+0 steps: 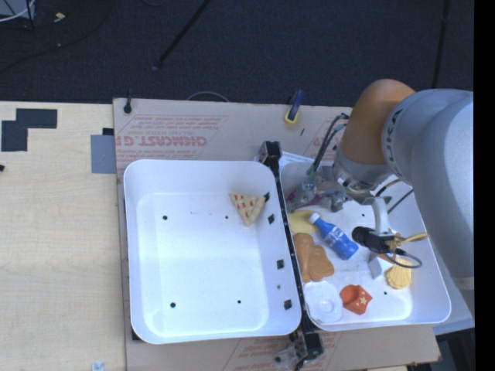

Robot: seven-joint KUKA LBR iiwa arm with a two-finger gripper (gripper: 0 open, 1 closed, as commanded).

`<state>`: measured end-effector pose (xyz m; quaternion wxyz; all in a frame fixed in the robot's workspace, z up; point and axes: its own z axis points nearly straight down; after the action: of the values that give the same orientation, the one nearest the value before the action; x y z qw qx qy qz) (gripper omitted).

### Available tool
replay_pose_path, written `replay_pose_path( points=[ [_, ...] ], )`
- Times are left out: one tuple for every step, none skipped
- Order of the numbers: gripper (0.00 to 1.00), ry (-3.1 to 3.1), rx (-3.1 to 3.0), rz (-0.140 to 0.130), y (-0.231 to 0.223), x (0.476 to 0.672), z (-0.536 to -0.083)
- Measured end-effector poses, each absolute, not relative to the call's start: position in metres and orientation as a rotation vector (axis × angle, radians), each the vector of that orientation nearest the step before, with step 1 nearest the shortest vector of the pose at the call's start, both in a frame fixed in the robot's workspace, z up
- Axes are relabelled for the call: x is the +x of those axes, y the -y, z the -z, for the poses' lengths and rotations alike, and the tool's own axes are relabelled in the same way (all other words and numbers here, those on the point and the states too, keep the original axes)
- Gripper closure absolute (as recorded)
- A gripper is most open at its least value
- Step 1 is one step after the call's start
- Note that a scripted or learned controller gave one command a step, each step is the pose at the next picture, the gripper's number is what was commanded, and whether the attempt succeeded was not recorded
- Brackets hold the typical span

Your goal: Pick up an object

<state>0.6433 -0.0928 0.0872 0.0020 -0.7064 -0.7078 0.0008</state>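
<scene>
My gripper (319,197) hangs low over the far left part of the right bin (433,304), under the orange wrist band. Just in front of it lies a blue bottle (334,236) with a white cap, pointing toward the gripper. A yellow piece (299,222) sits at the bottle's left, and a tan bread-like item (312,258) lies in front of that. Nearer the front are a red object (356,298) and a white round lid (324,304). A yellow cookie (399,277) lies to the right. Nothing is visibly held.
The left bin (155,284) holds a tan waffle wedge (247,206) near its far right corner. A black divider (281,230) runs between the two bins. The big grey arm covers the right bin's far right side.
</scene>
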Motion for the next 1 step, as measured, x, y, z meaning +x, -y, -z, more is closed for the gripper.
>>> replay_pose_path(
  points=[
    [0.0,2.218,-2.221,-0.003,0.1298,0.6311,-0.0875]
  ],
)
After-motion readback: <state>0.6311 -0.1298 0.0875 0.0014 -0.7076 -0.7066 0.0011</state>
